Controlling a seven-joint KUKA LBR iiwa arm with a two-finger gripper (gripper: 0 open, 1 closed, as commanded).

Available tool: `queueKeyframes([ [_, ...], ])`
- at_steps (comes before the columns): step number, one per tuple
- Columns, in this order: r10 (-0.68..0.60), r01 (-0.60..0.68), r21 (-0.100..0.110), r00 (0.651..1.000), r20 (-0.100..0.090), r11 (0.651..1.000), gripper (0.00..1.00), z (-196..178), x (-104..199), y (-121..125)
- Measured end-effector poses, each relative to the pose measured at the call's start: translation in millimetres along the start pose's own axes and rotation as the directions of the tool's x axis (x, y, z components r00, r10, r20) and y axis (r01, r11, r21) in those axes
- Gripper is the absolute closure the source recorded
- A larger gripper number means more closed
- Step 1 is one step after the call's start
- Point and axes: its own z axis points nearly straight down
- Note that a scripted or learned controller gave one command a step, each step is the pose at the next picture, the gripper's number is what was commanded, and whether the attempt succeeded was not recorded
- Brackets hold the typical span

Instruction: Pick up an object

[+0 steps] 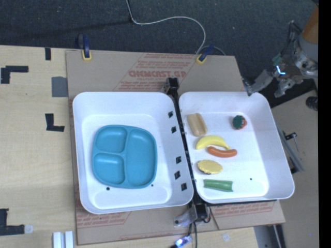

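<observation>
In right bin, curved yellow banana (212, 141)

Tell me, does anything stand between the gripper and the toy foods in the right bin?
Nothing visible does. The gripper hangs just outside the right white bin's far corner, with the small red-and-green toy nearest.

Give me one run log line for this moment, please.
stage: approach | gripper: above right bin's far right corner, holding nothing | toy food in right bin | blue tray in left bin
</observation>
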Motion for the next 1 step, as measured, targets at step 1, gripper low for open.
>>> queueKeyframes([
  [1, -0.004, 0.004, -0.013, 1.0, 0.003, 1.0, 0.0, -8.5, 0.9, 2.1],
])
